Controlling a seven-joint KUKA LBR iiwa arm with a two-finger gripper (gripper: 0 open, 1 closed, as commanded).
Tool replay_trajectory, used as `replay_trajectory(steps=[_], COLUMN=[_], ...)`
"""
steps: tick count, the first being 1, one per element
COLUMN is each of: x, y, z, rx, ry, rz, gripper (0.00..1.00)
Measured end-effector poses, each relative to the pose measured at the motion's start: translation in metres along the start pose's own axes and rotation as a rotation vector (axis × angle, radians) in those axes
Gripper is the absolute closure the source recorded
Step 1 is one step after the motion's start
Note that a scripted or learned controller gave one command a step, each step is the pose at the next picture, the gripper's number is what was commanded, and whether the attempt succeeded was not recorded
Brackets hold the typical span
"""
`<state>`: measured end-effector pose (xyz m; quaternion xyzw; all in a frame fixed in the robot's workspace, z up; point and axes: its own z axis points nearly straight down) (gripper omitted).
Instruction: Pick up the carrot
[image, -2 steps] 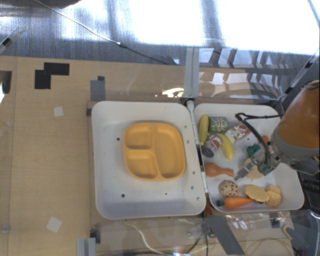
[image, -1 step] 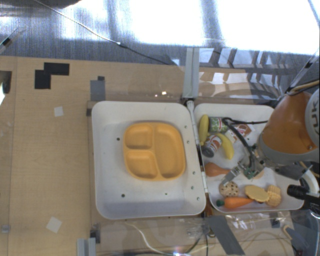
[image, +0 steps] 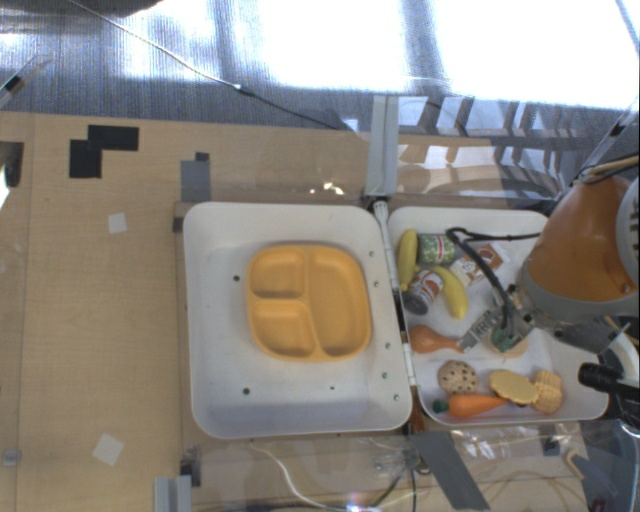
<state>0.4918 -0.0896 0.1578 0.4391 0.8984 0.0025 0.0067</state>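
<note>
The carrot (image: 476, 405) is orange with a small green end and lies along the front edge of the right bin (image: 520, 414). It sits just below a speckled cookie (image: 457, 376) and left of a tan bread slice (image: 513, 386). My gripper (image: 497, 328) hangs over the middle of the right bin, behind the carrot and slightly to its right, and apart from it. The grey arm with its orange band (image: 585, 250) covers the bin's right side.
The right bin also holds two bananas (image: 407, 258), a green can (image: 437, 248), a red-label can (image: 424, 292), a drumstick (image: 432, 340) and a waffle cracker (image: 547, 392). A yellow divided plate (image: 306, 302) sits in the left bin (image: 220, 380).
</note>
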Motion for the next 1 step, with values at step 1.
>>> replay_trajectory(steps=[1], x=[0.0001], y=[-0.0001], z=[0.0003], rx=[0.001], ry=[0.0], rz=[0.0], gripper=[0.0])
